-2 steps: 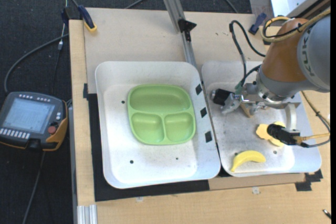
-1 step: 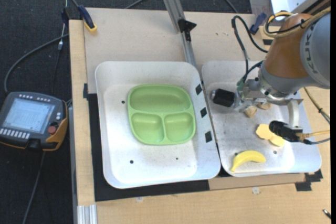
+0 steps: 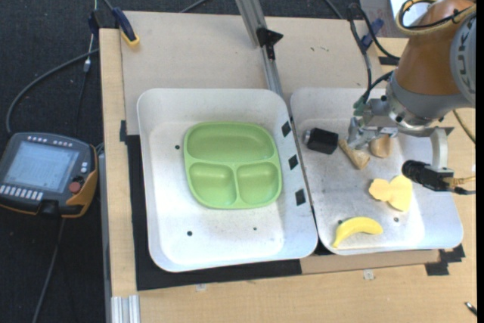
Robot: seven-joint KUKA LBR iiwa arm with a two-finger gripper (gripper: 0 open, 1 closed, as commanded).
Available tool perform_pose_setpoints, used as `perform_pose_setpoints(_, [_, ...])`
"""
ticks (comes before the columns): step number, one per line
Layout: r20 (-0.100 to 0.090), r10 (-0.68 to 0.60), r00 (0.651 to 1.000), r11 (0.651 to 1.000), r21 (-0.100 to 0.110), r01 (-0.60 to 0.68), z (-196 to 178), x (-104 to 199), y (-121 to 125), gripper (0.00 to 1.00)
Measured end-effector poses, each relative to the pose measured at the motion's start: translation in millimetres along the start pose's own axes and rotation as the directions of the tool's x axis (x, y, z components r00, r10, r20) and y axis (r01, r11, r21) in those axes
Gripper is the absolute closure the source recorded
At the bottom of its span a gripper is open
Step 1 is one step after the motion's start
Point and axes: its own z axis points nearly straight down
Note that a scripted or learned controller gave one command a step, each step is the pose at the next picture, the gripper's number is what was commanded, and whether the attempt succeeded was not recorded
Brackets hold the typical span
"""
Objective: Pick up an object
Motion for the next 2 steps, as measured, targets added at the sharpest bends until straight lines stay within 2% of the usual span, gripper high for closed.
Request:
perform_pose_setpoints(1, [0.000, -0.001, 1.000, 1.000, -0.002, 0.001, -54, 0, 2, 1.00])
perform_pose_setpoints(2, [-0.003, -0.006, 1.000, 1.000, 0.004, 0.006, -48, 50, 11, 1.00])
